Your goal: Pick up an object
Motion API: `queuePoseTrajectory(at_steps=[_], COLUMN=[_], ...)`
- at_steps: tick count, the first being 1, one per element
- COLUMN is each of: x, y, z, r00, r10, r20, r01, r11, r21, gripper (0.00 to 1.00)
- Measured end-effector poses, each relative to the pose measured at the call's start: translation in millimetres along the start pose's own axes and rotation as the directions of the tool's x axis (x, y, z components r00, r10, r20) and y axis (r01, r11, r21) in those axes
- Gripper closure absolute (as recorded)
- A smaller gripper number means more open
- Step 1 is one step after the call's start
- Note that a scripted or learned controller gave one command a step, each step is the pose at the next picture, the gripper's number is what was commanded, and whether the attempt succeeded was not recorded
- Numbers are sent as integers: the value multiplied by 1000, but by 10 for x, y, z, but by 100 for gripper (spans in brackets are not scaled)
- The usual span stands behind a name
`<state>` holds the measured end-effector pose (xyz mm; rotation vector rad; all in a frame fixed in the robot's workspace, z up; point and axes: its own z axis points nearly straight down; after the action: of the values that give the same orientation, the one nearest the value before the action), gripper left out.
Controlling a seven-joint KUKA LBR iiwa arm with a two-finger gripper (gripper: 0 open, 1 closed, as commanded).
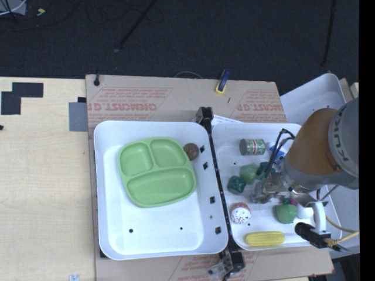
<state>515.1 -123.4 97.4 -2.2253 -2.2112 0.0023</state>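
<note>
The right bin holds several small objects: a green-labelled can lying on its side, a light green lump, a dark teal piece, a white speckled cupcake-like toy, a green ball and a yellow corn cob. My gripper is low inside this bin, just right of the light green lump and the teal piece and left of the green ball. The wrist and cables hide the fingertips.
The left bin bears a green divided plate, with a small brown ball by its upper right corner. A black divider separates the bins. The orange-banded arm covers the right bin's far side.
</note>
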Motion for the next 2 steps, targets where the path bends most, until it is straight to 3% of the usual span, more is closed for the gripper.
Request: queuePoseTrajectory(at_steps=[2], x=[28], y=[-49], z=[-1226], r00=[1000], r10=[-7], r20=[2], r01=[7], r11=[1000], r21=[-6], gripper=[100])
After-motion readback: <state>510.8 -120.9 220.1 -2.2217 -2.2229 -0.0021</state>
